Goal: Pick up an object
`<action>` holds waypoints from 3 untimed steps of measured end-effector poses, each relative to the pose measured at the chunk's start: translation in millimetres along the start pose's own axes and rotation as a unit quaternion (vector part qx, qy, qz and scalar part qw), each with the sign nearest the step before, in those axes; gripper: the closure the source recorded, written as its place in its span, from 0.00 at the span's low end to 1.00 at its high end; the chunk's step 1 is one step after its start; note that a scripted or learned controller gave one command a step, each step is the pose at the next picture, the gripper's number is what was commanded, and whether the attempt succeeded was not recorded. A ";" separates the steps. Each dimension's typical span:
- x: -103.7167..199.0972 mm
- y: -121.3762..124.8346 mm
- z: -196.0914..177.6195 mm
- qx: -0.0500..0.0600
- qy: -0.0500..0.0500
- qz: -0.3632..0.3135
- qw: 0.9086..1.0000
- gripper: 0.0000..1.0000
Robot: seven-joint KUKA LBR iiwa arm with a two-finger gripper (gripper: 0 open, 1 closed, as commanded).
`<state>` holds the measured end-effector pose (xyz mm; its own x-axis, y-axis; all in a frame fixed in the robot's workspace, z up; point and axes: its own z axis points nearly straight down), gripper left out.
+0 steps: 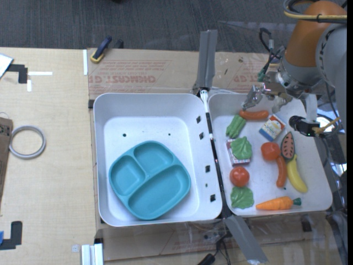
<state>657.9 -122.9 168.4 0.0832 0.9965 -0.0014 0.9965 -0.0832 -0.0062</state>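
A wooden bench [44,203] bore two white bins. In the right bin [317,203], toward twelve o'clock, a red sausage [255,115] lay beside a green pepper [235,126]. Just above hung the gripper [255,98], fingers apart, holding nothing.

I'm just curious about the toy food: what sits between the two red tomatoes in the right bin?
In the camera view, bare white bin floor separates the upper tomato from the lower tomato. The carton with a leaf lies just beside that gap.
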 end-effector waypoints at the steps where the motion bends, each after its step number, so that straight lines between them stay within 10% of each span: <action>1: -19.9 -82.4 29.7 0.000 0.001 -0.214 0.977 0.00; 2: 10.3 -146.0 -49.3 0.000 0.000 -0.116 0.993 0.00; 3: 8.9 -145.9 -55.1 0.003 0.000 -0.114 0.993 1.00</action>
<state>513.6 -101.8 224.5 -0.1453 0.9894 0.0015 0.9893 0.1453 -0.0126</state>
